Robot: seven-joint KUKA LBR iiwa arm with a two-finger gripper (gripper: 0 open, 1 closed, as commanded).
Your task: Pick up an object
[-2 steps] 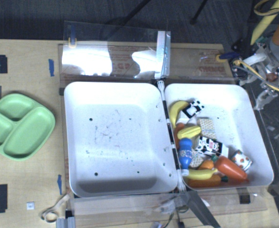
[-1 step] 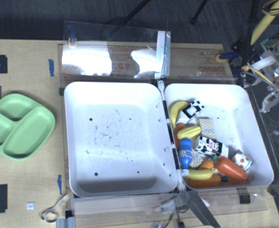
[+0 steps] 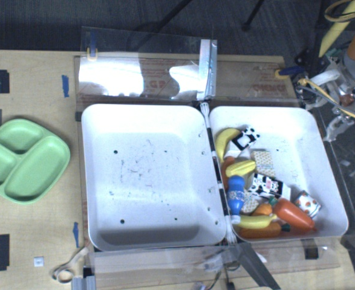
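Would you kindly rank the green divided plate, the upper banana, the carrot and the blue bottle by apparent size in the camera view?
1. Green divided plate, by far the largest.
2. Upper banana and carrot: they look about alike, so I would not rank them.
3. Blue bottle, partly hidden by neighbouring items, so it may be larger than it looks.

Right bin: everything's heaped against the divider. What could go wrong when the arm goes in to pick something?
1. The toys lie piled and touching along the right bin's left wall, so a grab may catch two at once or slip off.
2. The banana and blue bottle hug that wall, which could block a clean grip.
3. The gripper may snag the rim it hangs over.
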